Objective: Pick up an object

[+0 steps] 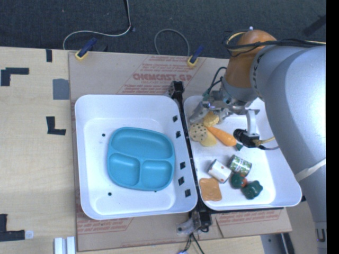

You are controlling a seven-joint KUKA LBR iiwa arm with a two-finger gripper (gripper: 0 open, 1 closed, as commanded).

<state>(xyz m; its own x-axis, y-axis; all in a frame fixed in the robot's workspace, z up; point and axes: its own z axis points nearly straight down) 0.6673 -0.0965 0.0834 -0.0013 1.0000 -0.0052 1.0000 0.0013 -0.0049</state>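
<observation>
Two shallow white bins are seen side by side on the worktop (37, 157). In the left bin (90, 110), one blue divided plate (141, 158) is laid flat near the middle. In the right bin (280, 181), seven small things are counted: one orange carrot (222, 136), one speckled cracker (199, 133), one pale yellow piece (211, 119) just above the carrot, one white cylinder (217, 170), one green tin (240, 165), one tan slice (211, 189) and one dark green piece (252, 189) with a touch of red beside it. The jaws (212, 109) are lowered at the bin's upper left corner, directly over the yellow piece, with the carrot and cracker just below. How far they are parted cannot be told, and nothing is seen held between them. The white cylinder, tin, tan slice and green piece are left well apart from the jaws, toward the bin's near side.
</observation>
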